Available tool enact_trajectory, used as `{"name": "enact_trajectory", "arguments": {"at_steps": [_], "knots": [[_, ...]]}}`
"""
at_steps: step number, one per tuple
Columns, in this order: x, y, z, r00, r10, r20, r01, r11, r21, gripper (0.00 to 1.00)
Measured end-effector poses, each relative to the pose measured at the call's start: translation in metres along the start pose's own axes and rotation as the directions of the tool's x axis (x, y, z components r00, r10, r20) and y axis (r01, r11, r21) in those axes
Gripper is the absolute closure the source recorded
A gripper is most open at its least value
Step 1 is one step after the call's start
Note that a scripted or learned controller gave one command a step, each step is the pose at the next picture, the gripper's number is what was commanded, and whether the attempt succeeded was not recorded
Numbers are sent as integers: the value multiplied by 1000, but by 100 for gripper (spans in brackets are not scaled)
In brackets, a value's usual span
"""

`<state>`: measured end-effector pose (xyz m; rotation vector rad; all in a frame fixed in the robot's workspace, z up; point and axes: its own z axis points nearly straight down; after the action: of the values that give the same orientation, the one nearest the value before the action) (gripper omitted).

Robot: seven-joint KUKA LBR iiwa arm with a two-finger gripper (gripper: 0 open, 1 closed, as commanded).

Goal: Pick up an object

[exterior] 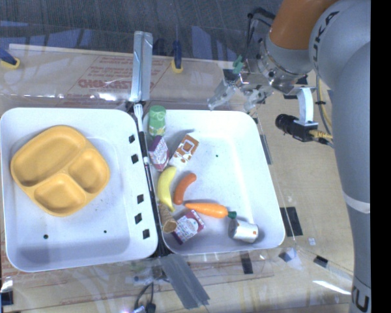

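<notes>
Camera view, arm: the grey arm (342,77) with its orange band comes in from the right and bends over the far right corner of the right bin.
Camera view, gripper: the gripper (238,96) hangs just above the far rim of the right bin (267,175), near its far right corner; its two fingers look spread apart with nothing between them.
Camera view, left bin: the left bin (26,240) carries a yellow divided tray (60,168), lying in its far left part, tilted a little.
Camera view, right bin, left wall: a green-capped bottle (157,119) sits in the far left corner; just below it a small dark packet (159,152); then a banana (165,186) lies along the left wall.
Camera view, right bin, middle: a white and orange carton (184,150) lies beside the dark packet; a sausage (184,186) lies slanted just beside the banana; a carrot (207,208) lies crosswise below the sausage.
Camera view, right bin, near edge: a second packet (188,227) rests by the near left corner, and a small tin can (243,230) lies on its side at the carrot's green end.
Camera view, objects and gripper: all the things lie in the bin, well apart from the gripper.
</notes>
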<state>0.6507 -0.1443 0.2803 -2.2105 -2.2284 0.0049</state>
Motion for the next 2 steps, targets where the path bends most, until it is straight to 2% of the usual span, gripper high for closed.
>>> {"name": "enact_trajectory", "arguments": {"at_steps": [1, 2], "knots": [[38, -19, 119, 925, -380, 0, 380, 925, -1, 0], [44, -5, 173, 891, -454, 20, 454, 891, -22, 0]]}}
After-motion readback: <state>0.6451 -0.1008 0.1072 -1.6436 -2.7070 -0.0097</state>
